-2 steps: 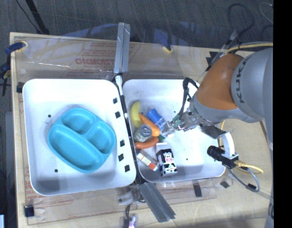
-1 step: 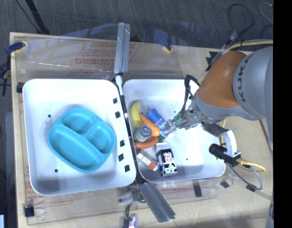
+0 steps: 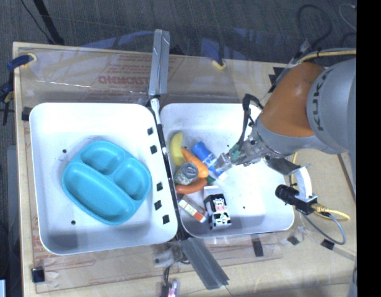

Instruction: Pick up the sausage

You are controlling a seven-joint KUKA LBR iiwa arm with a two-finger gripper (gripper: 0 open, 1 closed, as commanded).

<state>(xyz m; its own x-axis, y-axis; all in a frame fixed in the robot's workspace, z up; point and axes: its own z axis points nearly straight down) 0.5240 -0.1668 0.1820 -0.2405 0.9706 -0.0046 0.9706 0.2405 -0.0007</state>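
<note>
The sausage (image 3: 191, 188), a short reddish-orange link, lies in the right bin (image 3: 264, 215) near its left wall, just under a grey can (image 3: 188, 172). My gripper (image 3: 222, 163) hangs low over the bin's middle, up and to the right of the sausage and apart from it. Its tip sits beside a blue-and-white item (image 3: 203, 151) and the end of an orange carrot (image 3: 195, 161). I see nothing held in it.
A yellow banana (image 3: 176, 146) lies by the divider. A black-and-white carton (image 3: 216, 210) and a small red-ended box (image 3: 191, 210) rest near the front wall. The left bin (image 3: 48, 228) holds a blue divided plate (image 3: 106, 181). Cables trail at the right.
</note>
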